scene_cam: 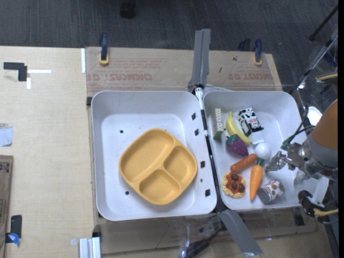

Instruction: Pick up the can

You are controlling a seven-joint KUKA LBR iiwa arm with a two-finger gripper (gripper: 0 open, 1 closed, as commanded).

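right now: one can (271,191), two carrots (256,180), tool (279,161) state unclear

You see these colours:
Divided plate (157,167): yellow
Bins (107,160): white
Can (270,191): grey, red-and-white label
Carrots (255,180): orange, green tops
Milk carton (249,121): white, black cow patches
Banana (234,129): yellow
Grapes (236,145): purple
Arm (327,133): grey, orange band

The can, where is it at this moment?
The can lies on its side near the front right corner of the right bin, just right of a carrot and below the pincer.
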